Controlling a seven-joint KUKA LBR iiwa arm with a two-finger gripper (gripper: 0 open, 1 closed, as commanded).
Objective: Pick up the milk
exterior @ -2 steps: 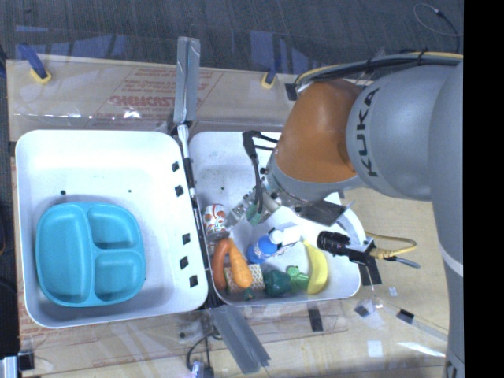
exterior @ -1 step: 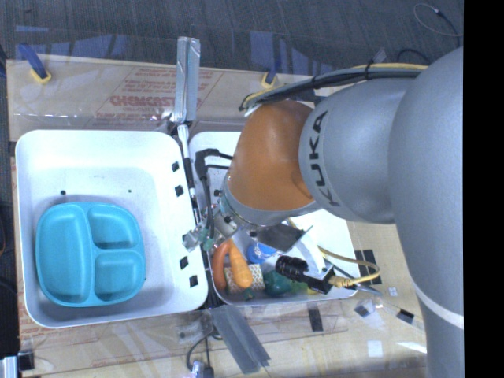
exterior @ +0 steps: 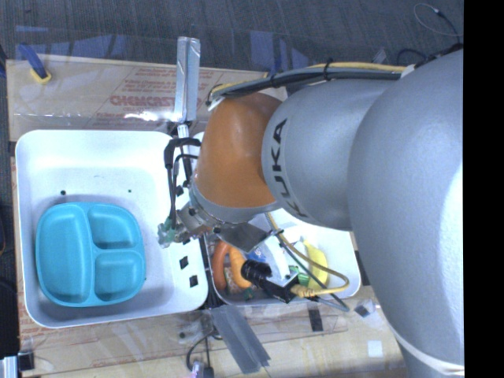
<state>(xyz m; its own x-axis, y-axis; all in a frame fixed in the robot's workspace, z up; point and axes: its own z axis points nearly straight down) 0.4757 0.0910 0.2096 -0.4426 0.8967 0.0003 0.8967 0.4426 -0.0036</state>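
The arm's orange band (exterior: 236,156) and grey body cover most of the right bin (exterior: 353,283). A white thing with a blue patch (exterior: 268,250), possibly the milk, peeks out under the wrist in that bin, mostly hidden. The gripper (exterior: 175,228) hangs low over the wall between the two bins, at the right edge of the left bin (exterior: 87,152). It is to the left of the white thing. The wrist hides its tips, and nothing can be seen held.
A light blue divided plate (exterior: 90,252) lies in the left bin's near-left part. In the right bin an orange item (exterior: 223,264) lies at the left and a yellow item (exterior: 316,263) toward the right. A grey post (exterior: 187,81) stands behind the bins.
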